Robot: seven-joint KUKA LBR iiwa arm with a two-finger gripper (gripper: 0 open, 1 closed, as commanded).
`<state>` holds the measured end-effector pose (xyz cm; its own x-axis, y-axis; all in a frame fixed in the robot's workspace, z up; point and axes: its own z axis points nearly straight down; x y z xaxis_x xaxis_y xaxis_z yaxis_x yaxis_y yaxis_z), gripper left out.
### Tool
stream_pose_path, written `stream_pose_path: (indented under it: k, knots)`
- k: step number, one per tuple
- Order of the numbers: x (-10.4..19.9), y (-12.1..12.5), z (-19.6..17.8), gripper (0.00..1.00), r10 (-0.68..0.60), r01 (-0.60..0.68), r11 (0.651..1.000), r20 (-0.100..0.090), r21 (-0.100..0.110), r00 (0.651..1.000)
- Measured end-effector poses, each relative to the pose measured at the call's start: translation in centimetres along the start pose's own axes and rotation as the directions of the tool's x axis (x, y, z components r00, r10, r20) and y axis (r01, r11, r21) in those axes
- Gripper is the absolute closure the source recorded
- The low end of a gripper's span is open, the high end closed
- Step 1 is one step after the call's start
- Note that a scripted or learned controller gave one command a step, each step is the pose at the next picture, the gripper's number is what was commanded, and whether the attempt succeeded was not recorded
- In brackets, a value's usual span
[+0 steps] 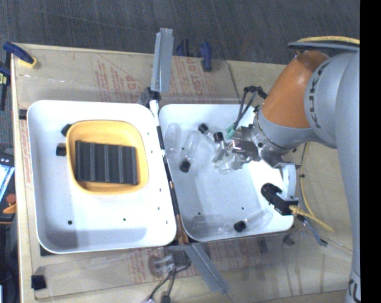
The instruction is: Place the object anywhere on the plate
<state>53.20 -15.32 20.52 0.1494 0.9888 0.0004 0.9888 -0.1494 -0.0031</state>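
A yellow plate (106, 130) with a dark ridged centre lies in the left bin (52, 219). Several clear plastic bottles with black caps lie in the right bin (209, 197). One bottle (180, 145) is near the bin's left wall and another (195, 137) sits just behind it. A third bottle (253, 221) rests by the front wall. My gripper (230, 151) is low over the upper middle of the right bin. A clear shape (224, 163) sits right under its tip. Glare and the bottles' transparency keep me from telling whether that shape is held.
The orange-banded wrist (290, 100) and grey arm cover the right bin's right side. A black fitting (275, 198) on the arm hangs over the bin's right rim. A divider rail (165, 163) separates the two bins. Clamps stand at the bench's back edge.
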Motion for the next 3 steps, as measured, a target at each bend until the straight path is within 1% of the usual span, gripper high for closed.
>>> stream_pose_path:
  k: [1,2,3]
  knots:
    - [5.5,2.5,-1.1,1.0,-0.262,0.262,0.965,0.001,-0.002,0.965]
    - [10.2,6.5,1.0,1.0,-0.48,0.48,0.877,0.002,-0.001,0.877]
    - [12.9,5.5,1.5,1.0,-0.543,0.543,0.84,-0.001,0.003,0.84]
